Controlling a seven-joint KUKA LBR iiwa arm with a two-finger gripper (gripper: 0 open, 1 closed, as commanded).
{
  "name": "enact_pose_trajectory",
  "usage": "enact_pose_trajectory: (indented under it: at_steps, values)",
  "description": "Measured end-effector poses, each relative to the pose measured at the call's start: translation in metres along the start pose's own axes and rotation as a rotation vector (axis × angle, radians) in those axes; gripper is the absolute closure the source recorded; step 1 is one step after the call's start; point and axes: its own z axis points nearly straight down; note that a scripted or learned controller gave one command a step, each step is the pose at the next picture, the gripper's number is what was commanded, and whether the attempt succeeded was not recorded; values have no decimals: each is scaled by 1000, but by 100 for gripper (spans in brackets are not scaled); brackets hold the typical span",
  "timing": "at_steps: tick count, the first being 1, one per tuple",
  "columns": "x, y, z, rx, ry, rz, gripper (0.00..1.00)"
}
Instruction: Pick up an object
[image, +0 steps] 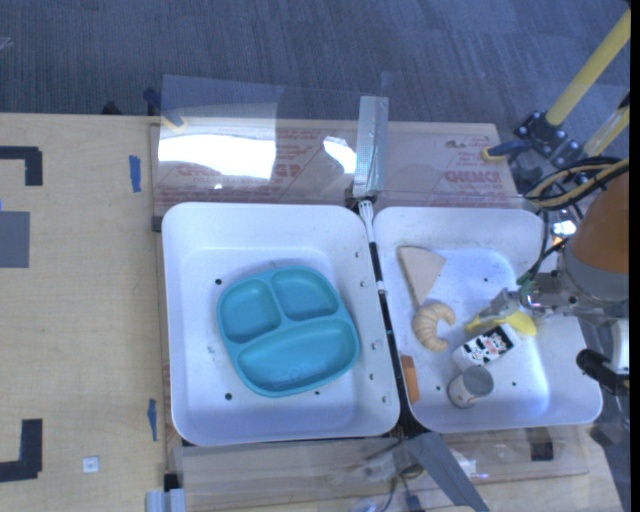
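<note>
The divided plate (288, 331) lies in the left bin (190, 300); the croissant (433, 326) lies in the right bin (570, 395).

I see even, bright light; strong glare on the clear plastic sheet (215, 160) at eleven o'clock; slightly soft focus overall.

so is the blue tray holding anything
Empty: the blue tray in the left bin shows three bare compartments.
</note>
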Motion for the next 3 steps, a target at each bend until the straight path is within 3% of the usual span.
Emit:
enact_pose_trajectory:
  at_steps: [1, 2, 3]
  values:
    - [-1, 0, -9, 0, -1, 1, 100]
    - [-1, 0, -8, 2, 0, 0, 0]
    - [19, 55, 12, 23, 3, -7, 0]
